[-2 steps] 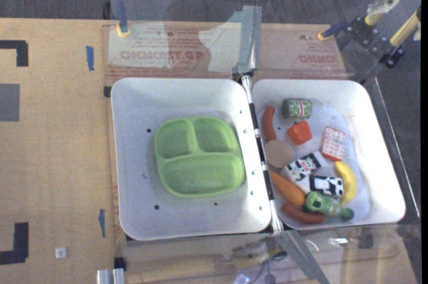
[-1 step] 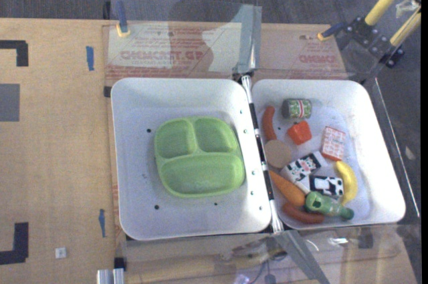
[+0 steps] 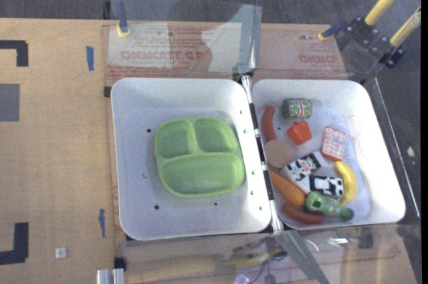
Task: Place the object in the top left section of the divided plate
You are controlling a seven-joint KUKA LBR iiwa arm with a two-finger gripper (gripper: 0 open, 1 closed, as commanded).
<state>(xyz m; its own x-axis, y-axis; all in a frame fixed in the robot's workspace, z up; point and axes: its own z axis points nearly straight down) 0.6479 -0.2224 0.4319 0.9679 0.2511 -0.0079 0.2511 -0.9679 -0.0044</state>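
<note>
Green divided plate (image 3: 198,157) sat flat in the left bin (image 3: 134,209), roughly centred. Its top left section (image 3: 175,139) had nothing in it, same for the top right section (image 3: 215,135) and the wide lower section (image 3: 200,176).

Every loose item lay to the right of the plate, across the seam, in the right bin (image 3: 381,135) (couldn't tell which one was the task's object).
- Nearest the plate: red sausage (image 3: 268,122), level with the plate's upper rim
- Tan disc (image 3: 279,154), level with the plate's middle
- Carrot (image 3: 287,187), level with the plate's lower rim, pointing away and down
- Second red sausage (image 3: 301,214), below the plate's level
- Further right of the plate: green-labelled can (image 3: 297,107) on its side
- Orange block (image 3: 300,133)
- Two black-and-white boxes (image 3: 303,166) and (image 3: 326,186)
- Green bottle (image 3: 328,205) lying down, touching the second sausage
- Furthest from the plate: pink-and-white packet (image 3: 334,142) and banana (image 3: 348,180)

None of them touched the plate. The worktop (image 3: 53,142) ran on to the left of the plate, tan with black corner marks. Jaws: couldn't tell whether they were apart or closed, or whether they had hold of anything.
</note>
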